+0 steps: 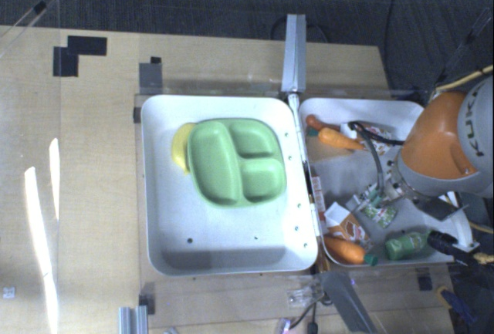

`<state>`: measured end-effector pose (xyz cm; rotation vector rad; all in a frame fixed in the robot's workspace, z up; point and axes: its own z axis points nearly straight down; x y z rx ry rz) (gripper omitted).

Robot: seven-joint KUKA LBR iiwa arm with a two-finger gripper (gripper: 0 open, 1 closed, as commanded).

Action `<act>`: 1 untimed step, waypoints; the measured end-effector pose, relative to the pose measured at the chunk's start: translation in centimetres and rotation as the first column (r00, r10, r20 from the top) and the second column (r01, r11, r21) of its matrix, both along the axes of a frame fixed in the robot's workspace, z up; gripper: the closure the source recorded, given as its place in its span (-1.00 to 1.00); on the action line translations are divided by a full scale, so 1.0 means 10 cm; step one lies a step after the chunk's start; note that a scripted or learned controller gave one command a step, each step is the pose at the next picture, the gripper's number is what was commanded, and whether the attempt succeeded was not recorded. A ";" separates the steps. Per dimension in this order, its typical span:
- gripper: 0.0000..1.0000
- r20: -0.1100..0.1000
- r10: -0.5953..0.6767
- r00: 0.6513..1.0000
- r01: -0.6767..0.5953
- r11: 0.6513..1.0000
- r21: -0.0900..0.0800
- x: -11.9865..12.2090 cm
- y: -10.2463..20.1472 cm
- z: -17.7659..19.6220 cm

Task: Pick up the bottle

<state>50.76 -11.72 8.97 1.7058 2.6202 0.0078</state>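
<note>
The small green plastic bottle (405, 245) lies ungrasped on the right white bin's (401, 110) floor just nearside of the claw (380, 201), whose state I cannot tell, so the pick remains, with orange carrot-shaped toys (340, 139) beyond.

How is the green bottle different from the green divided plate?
The bottle is small and dark green; the divided plate is much larger and pale green. The bottle lies on its side in the right bin; the plate sits in the left bin, over something yellow. Both are green.
</note>
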 end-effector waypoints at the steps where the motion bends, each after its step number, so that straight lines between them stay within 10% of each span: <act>1: -1.00 -0.004 0.162 0.987 -0.162 0.987 0.000 0.50 0.01 0.00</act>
